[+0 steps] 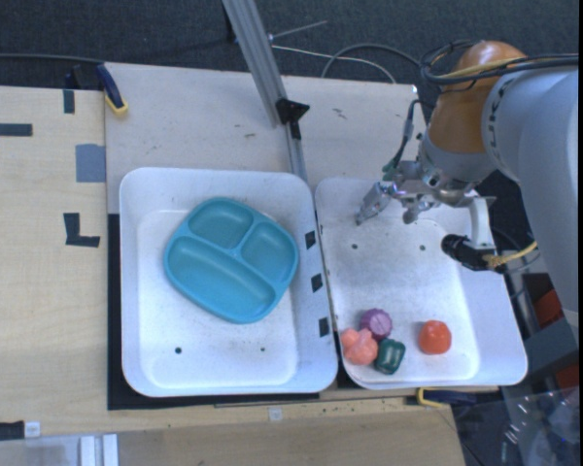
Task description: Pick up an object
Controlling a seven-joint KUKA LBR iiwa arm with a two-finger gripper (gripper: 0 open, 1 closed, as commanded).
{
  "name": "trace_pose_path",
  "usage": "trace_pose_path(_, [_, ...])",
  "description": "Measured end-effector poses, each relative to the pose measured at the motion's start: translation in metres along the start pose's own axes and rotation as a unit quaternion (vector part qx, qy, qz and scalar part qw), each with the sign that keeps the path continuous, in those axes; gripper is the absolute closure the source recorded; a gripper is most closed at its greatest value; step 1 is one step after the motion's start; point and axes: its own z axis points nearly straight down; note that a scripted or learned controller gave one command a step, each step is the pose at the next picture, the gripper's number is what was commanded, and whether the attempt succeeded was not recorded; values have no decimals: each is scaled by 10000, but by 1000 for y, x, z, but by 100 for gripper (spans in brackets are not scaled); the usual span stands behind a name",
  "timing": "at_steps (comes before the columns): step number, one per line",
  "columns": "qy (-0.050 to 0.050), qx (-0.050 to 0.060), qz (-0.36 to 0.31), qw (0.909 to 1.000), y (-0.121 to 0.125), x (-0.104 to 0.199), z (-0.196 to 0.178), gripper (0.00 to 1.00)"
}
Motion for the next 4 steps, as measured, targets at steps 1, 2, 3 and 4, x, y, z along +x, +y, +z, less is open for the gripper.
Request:
trace_pose_path(1, [0,3,1,10000,-1,1,54,0])
trace_pose_path(2, [4,-16,-10,10000,0,2,41,100])
trace_pose_path(3, [-2,-54,4,10000,6,-5,-17,100])
trace_pose_path(4, [1,-48,3,10000,7,-5,-69,100])
